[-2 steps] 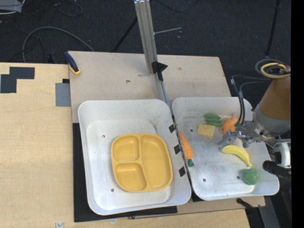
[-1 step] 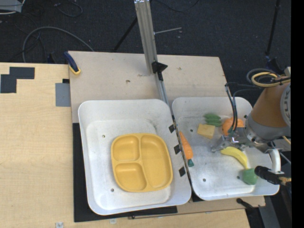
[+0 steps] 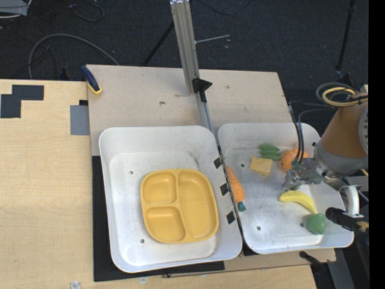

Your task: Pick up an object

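Right bin point(image 3: 264, 236), middle of its floor: one yellow banana point(image 3: 299, 200), the nearest candidate for lifting, lying flat and curved, just below the gripper point(image 3: 296, 178).

Handling, by judgement: looks like a moulded toy fruit, so probably light, stiff and smooth-skinned, liable to slip or roll under a pinch. Best hold would be across the thick middle of the curve, jaws set square to its length; the tapered ends offer little to grip.

Gripper: lowered over the bin just above the banana's upper end; whether it touches is unclear. Finger state cannot be told, since the tips blur against the bin floor. Nothing is visibly held between them.

Other contents, placed relative to the banana:
- Orange fruit point(image 3: 290, 158), one, above it, partly hidden behind the gripper.
- Green vegetable point(image 3: 269, 152), one, elongated, up and to the left.
- Pale yellow block point(image 3: 261, 166), one, to the upper left, just beside the green vegetable.
- Round green fruit point(image 3: 316, 223), one, down and to the right, near the bin's lower edge.
- Carrot point(image 3: 236, 186), one, well to the left, lying along the seam between the bins.

Left bin point(image 3: 114, 161), one, well left of the banana: holds one yellow divided plate point(image 3: 179, 206), three compartments.

Bins total: two. Loose items: six.
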`<state>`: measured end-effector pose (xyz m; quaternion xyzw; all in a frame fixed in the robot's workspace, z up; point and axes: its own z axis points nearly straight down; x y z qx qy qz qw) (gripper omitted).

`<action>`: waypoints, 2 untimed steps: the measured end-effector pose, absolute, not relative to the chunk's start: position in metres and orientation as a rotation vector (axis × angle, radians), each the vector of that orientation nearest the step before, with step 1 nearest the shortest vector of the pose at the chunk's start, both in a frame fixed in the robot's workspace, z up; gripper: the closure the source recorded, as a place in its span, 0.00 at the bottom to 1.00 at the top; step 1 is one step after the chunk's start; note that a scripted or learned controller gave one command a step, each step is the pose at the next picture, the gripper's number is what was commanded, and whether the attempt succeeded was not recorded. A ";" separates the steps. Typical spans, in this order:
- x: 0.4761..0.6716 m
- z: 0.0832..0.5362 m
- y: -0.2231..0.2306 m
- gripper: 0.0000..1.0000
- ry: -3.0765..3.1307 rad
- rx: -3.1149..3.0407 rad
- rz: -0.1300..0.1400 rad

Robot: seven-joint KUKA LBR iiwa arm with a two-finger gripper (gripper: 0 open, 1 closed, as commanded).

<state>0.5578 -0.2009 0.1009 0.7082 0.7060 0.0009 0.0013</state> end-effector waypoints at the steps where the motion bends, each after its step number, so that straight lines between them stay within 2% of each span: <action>1: 0.556 0.144 -0.207 1.00 2.214 2.227 0.000; 2: 0.552 0.206 -0.207 1.00 2.221 2.218 0.002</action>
